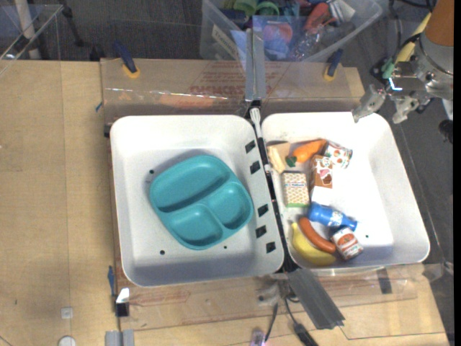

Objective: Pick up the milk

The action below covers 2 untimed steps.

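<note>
Starting at the near end of the right bin [403, 193], the milk [328, 215], a blue and white bottle, lies on its side just above the banana [311, 251], long axis running left-right. The gripper [382, 103] hovers past the far rim, fingers apart, holding nothing, so the milk is below-left of it.

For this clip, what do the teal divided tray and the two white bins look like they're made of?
The teal divided tray looks like moulded plastic with a matte to satin finish: uniform colour, rounded compartment edges, only soft highlights. The left white bin and right white bin also look like plastic, smooth and slightly glossy, with rounded corners and faint sheen along their rims. Painted metal can't be ruled out.
</note>
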### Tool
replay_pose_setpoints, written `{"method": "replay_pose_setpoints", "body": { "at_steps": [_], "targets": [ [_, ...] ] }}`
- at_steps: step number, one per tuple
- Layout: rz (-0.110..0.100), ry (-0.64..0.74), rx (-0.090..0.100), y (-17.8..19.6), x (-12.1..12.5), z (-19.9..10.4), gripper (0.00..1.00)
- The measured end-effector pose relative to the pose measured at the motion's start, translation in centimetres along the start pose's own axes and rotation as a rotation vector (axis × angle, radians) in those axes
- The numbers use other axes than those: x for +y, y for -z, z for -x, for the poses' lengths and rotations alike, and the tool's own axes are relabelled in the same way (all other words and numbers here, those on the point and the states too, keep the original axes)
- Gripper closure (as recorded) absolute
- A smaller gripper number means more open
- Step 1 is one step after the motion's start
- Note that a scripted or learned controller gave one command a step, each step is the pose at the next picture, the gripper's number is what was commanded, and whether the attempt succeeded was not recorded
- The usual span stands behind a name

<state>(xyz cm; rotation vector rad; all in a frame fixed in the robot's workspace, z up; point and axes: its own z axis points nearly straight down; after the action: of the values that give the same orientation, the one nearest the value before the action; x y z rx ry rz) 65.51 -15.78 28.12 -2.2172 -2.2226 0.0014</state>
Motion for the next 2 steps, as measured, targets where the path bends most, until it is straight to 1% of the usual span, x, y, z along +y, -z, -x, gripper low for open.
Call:
{"method": "replay_pose_setpoints", "body": {
  "at_steps": [1, 2],
  "targets": [
    [0.000, 0.023, 0.000, -9.8, 0.0, -0.1, 0.00],
    [0.037, -0.003, -0.006, -16.3, -1.9, -1.5, 0.00]
  ]
}}
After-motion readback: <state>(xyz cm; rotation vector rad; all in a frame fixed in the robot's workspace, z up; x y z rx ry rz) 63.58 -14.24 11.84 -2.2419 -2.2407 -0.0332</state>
